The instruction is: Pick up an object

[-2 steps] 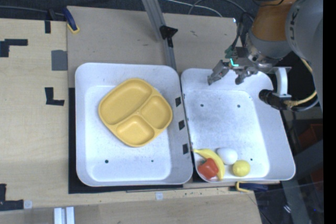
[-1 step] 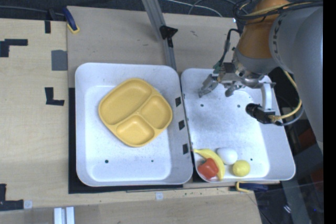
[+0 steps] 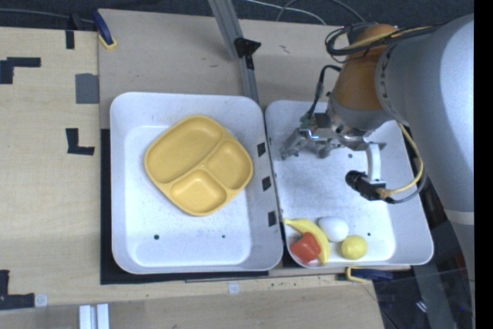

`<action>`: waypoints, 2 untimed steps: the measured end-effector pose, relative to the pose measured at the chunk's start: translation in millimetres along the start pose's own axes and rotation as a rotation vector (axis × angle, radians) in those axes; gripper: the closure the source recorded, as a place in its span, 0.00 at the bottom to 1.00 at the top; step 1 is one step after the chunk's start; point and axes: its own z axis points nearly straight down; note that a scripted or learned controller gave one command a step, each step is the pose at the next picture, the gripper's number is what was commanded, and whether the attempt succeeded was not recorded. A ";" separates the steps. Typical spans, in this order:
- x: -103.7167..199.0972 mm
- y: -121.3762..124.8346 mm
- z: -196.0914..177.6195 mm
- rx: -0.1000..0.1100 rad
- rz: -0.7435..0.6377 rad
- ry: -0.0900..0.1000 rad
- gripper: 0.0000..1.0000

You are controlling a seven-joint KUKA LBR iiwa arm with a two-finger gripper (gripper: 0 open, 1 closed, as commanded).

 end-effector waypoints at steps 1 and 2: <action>0.4 -0.2 3.0 -0.007 0.000 -0.001 0.00; 1.4 -0.3 -6.9 -0.006 -0.001 0.001 1.00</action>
